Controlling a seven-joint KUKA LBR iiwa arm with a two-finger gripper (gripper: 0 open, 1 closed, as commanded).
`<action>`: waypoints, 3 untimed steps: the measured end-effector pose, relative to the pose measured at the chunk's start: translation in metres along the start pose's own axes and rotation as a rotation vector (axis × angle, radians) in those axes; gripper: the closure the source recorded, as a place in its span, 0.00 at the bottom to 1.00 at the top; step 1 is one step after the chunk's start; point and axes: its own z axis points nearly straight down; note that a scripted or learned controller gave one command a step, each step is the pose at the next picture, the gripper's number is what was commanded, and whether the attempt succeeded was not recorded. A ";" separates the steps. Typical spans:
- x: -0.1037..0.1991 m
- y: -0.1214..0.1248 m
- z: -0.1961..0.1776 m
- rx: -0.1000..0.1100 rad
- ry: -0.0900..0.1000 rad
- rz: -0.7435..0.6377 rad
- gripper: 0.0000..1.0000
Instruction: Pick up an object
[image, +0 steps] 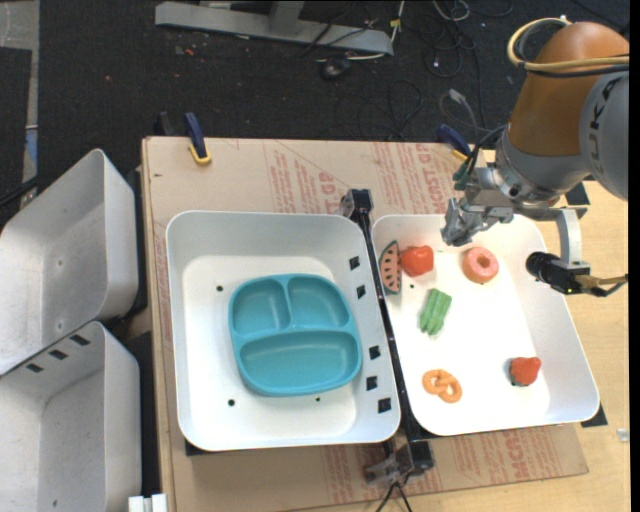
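My gripper (458, 232) hangs over the far edge of the right bin (560, 330), just right of a red tomato-like piece (417, 260) and left of a pink donut (481, 265). Nothing shows between its fingers. A watermelon slice (389, 267) leans at the bin's left wall. A green pepper-like piece (435, 311) lies mid-bin. Nearer the front sit an orange pretzel (442, 385) and a red strawberry-like piece (524, 371).
The left bin (200, 300) holds a teal divided plate (295, 333). Two empty white tubs (60, 330) stand off the bench at left. A black clip (358, 203) joins the bins at the back. A black cable fitting (550, 268) hangs at the right bin's edge.
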 end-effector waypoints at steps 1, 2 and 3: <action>0.046 -0.021 0.009 0.003 0.000 0.002 1.00; 0.097 -0.036 0.022 0.004 0.001 0.000 1.00; 0.151 -0.052 0.013 0.002 0.001 -0.001 1.00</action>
